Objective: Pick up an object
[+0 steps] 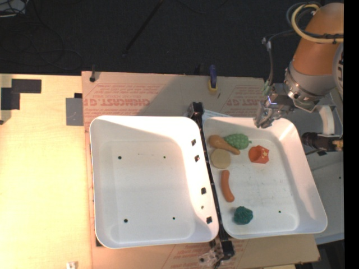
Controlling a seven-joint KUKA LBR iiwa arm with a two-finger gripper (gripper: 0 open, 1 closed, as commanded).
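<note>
The gripper [265, 120] hung at the right bin's [303, 172] twelve o'clock rim (whether open or closed, I couldn't tell), so it needed to descend toward six o'clock squarely over the red piece [258, 154].

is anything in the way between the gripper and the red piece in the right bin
Nothing visible. The gripper hangs over the right bin's far rim, and bare bin floor lies between it and the red piece. The green leafy piece sits off to the side.
</note>
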